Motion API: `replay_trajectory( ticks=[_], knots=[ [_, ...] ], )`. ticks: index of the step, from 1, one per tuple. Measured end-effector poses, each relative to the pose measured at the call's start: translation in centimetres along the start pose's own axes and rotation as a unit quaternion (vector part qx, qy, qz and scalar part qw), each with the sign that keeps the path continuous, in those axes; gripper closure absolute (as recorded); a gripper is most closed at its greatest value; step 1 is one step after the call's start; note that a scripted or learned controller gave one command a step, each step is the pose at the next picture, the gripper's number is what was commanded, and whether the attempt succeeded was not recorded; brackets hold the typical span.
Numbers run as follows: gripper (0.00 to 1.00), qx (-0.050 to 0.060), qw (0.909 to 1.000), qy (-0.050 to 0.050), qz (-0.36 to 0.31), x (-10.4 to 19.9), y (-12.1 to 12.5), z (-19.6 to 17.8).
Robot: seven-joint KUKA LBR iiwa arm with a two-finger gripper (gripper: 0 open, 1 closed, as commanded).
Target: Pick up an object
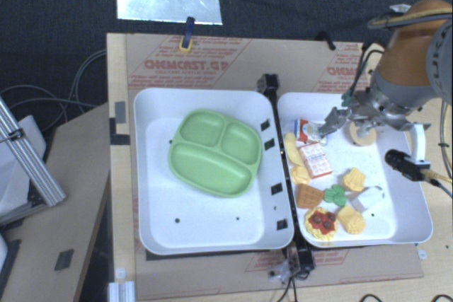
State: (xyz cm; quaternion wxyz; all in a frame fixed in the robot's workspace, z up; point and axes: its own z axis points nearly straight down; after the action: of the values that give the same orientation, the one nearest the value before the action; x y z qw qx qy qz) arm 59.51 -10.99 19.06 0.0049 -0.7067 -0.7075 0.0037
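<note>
The right bin [410, 223] holds several toy foods. Among them are a yellow banana [290, 148], a red and white box [316, 160], a small red carton [304, 129], a waffle [308, 195], a pizza slice [321, 223], a green leafy piece [335, 194] and yellow pieces [354, 179]. My gripper [330, 124] hangs low over the bin's upper middle. It sits just right of the small red carton and points toward it. A tan round piece [365, 135] lies right behind the gripper. Nothing is visibly held.
The left bin [152, 223] carries a green divided plate [214, 152]. A black divider with clips [278, 152] runs between the bins. The grey and orange arm [414, 60] covers the right bin's upper right corner. A black part [405, 165] juts over the right rim.
</note>
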Motion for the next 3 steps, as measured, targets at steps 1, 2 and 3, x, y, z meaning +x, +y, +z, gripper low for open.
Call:
replay_trajectory(
  ticks=[1, 2, 3],
  knots=[
    [0.00, -0.007, 1.0000, -0.001, -0.001, 0.0, 0.3, -0.8],
    [0.00, -0.006, 1.0000, -0.001, 0.000, 0.2, 0.3, 3.3],
    [0.00, -0.006, 1.0000, -0.001, -0.001, 1.0, 0.6, 7.8]
  ],
)
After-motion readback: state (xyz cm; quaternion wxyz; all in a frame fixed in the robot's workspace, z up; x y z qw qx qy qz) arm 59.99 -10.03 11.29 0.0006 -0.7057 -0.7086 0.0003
